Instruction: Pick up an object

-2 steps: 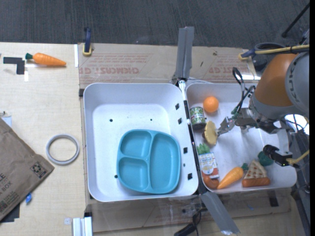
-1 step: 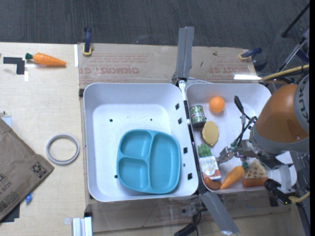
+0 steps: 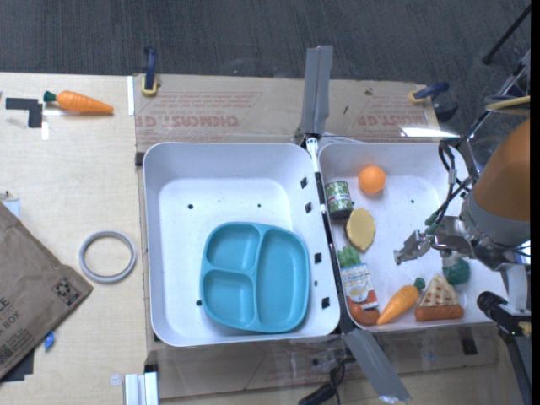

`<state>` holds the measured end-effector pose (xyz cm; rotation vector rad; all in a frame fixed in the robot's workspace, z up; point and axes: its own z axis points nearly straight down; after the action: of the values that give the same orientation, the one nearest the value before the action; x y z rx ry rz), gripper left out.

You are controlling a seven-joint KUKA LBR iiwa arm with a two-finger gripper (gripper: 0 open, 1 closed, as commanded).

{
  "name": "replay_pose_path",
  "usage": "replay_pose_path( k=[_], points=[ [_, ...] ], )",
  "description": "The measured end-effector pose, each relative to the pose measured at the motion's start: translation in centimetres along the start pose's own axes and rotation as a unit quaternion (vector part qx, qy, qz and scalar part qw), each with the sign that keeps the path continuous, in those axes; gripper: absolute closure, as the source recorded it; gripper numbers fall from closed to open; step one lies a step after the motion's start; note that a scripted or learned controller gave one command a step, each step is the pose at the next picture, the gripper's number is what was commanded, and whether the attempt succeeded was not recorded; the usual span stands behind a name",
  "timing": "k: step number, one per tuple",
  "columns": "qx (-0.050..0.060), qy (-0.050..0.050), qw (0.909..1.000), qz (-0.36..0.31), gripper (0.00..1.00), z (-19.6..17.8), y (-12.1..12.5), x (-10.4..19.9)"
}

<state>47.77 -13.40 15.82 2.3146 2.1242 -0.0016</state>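
Observation:
My gripper [image 3: 411, 247] hangs over the right bin [image 3: 396, 154], a little right of its middle, open with nothing between its fingers. Just left of it lies a pale yellow potato-shaped piece [image 3: 360, 228]. Farther back sit an orange ball [image 3: 371, 179] and a small green can [image 3: 338, 197]. Along the front of the bin lie a labelled packet [image 3: 356, 281], an orange carrot [image 3: 397, 304], a triangular sandwich wedge [image 3: 439, 293] and a red sausage [image 3: 439, 313]. A small green piece [image 3: 456, 270] sits partly under the wrist.
The left bin [image 3: 169, 192] holds a teal divided plate [image 3: 256, 277]. On the bench to the left are a second carrot [image 3: 80, 102], a grey tape ring [image 3: 107, 255] and a brown paper bag [image 3: 29, 298]. Clamps hold the cardboard behind the bins.

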Motion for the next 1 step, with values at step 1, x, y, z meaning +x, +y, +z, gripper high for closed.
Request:
replay_pose_path(
  k=[1],
  points=[
    [0.002, 0.001, 0.9999, 0.014, 0.0, 5.17, 0.12, -2.65]
  ],
)
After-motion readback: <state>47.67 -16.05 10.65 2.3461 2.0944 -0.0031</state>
